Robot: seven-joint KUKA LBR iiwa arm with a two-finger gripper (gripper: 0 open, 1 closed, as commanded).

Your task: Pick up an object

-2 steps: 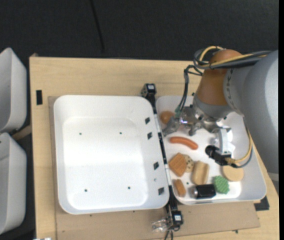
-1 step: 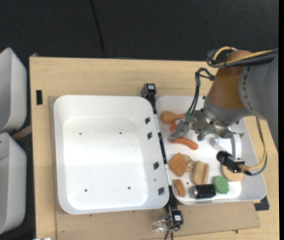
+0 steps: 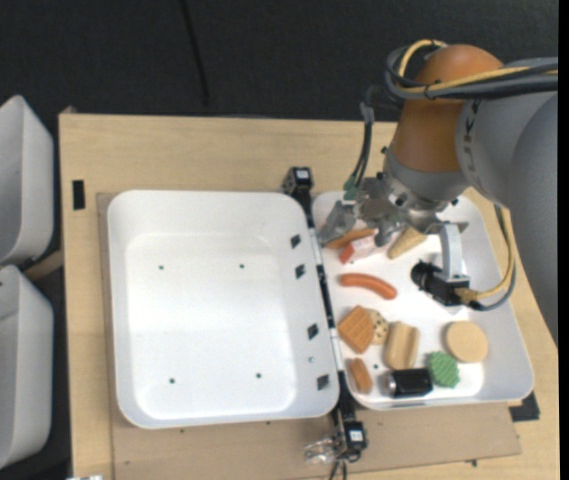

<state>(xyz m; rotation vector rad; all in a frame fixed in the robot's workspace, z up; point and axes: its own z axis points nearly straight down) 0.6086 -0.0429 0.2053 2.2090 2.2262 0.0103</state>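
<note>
The gripper (image 3: 374, 230) hangs low over the right bin's (image 3: 504, 368) far-left corner, above an orange carrot-like piece (image 3: 344, 238). Whether its fingers grip it, I cannot tell; judging by this, the grasp step is in hand, and next comes closing and lifting.

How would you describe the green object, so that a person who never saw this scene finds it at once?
Look in the right white bin, the one crowded with toy food, and go to its near edge. The green object lies there between a black block and a round tan biscuit. It is the one green, ridged piece among brown and orange ones.
</note>
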